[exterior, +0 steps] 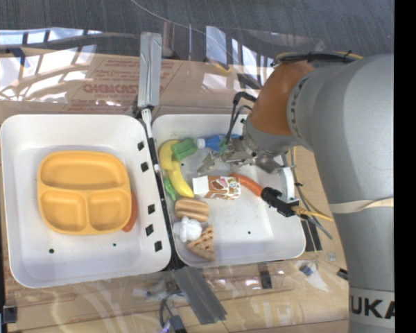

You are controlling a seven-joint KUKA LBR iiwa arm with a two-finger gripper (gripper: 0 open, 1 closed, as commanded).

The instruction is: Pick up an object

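Observation:
The right bin (263, 234) holds a pile of toy food: a yellow banana (172, 166), a green piece (183, 148), a blue item (212, 143), a hot dog (192, 209), a white lump (188, 229), a waffle-like piece (203, 242), a white and red carton (223, 186) and an orange carrot (248, 183). My gripper (223, 155) reaches down from the right over the back of this bin, just above the carton and beside the blue item. I see nothing held between its tips.
The left bin (28, 255) carries a yellow divided tray (83, 189) with an orange strip at its right edge. A grey divider bar (150, 68) runs between the bins at the back. The big grey arm (347, 137) covers the right bin's right side.

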